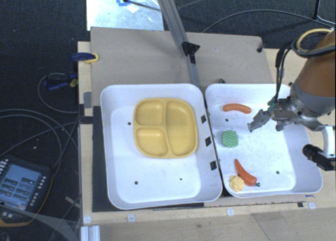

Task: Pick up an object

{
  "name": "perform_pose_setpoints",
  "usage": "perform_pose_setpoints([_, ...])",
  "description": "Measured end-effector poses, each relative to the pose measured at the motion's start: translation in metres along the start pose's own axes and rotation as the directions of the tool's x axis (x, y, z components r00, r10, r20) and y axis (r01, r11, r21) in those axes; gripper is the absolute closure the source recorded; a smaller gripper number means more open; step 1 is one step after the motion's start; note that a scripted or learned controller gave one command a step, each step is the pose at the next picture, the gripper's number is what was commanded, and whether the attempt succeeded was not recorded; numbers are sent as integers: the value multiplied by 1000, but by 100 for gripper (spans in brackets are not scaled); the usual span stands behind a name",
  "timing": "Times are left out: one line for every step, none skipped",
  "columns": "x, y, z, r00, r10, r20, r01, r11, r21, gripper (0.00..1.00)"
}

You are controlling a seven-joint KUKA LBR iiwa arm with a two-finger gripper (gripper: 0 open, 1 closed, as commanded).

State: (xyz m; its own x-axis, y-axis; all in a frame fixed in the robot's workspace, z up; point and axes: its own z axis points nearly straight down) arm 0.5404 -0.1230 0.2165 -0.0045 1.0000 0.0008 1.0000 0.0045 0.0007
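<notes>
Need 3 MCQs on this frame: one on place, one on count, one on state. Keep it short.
1. Where is the yellow plate?
A. left bin
B. right bin
C. on the bench outside the bins

2. How many items lie in the right bin?
A. two
B. four
C. six

3. How does the gripper stand to the items?
A. gripping the sausage
B. above the bin floor, touching no item
C. pressing on the green piece

Key:
1 A: the plate sits in the left bin.
2 B: sausage, green piece, carrot and a yellow piece.
3 B: it hangs right of the sausage and green piece, with nothing between its fingers.
</notes>
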Motion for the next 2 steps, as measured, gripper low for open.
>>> perform_pose_setpoints([0,0,0,1000,2,0,-2,1000,-1,0])
perform_pose_setpoints([-3,-10,53,1000,5,0,-5,1000,5,0])
